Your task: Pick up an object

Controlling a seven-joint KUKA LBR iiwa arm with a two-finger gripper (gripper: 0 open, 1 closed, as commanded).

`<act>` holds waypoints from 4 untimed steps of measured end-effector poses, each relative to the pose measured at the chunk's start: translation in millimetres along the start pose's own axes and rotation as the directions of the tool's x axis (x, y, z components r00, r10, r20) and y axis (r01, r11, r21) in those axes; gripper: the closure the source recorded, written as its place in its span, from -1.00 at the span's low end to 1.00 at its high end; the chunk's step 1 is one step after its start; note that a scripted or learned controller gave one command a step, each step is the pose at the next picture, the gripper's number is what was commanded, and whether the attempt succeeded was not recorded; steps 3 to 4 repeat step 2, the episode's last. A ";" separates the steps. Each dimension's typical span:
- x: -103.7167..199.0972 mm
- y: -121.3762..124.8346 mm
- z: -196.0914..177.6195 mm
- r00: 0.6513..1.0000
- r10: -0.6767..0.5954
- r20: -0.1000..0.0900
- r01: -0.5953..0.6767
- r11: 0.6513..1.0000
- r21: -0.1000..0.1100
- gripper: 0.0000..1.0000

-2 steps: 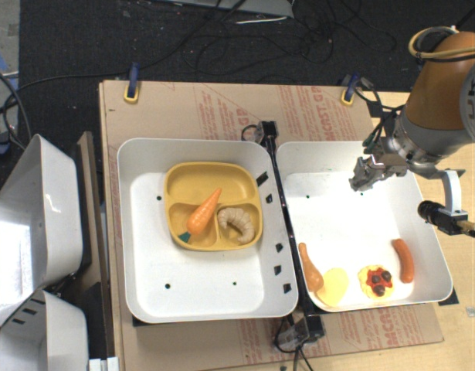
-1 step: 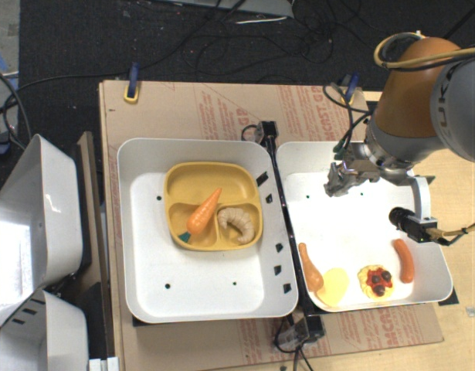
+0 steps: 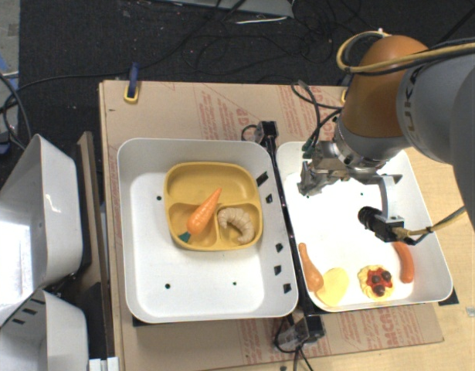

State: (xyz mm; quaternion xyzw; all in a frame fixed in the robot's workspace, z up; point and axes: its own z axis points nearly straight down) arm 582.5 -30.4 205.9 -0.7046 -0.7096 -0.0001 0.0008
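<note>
My gripper [image 3: 308, 182] hangs over the upper left part of the right bin [image 3: 432, 230], its dark fingers pointing down near the bin's left wall. Nothing shows between them. In the right bin's front part lie an orange drumstick-shaped piece [image 3: 309, 267], a pale yellow piece [image 3: 335, 284], a small pizza-like piece with red and dark toppings [image 3: 376, 280] and an orange-red sausage [image 3: 406, 263]. The left bin [image 3: 144, 230] holds a yellow divided plate [image 3: 179, 182] with a carrot [image 3: 204, 211] and a beige shrimp [image 3: 239, 224] in its compartments.
The grey arm with its orange band [image 3: 384, 91] reaches in from the upper right, over the right bin's back. A black fitting with a cable [image 3: 380, 222] sits above the right bin's middle. White containers [image 3: 36, 222] stand left of the bench.
</note>
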 end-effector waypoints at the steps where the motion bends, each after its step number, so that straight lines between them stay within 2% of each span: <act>1: 51.9 -6.8 1.1 1.000 -0.001 0.000 0.001 1.000 0.001 1.00; 2: 104.5 -7.1 -0.6 1.000 -0.001 0.000 0.001 1.000 -0.001 1.00; 4: 104.5 -7.1 -0.6 1.000 -0.001 0.000 0.001 1.000 -0.001 1.00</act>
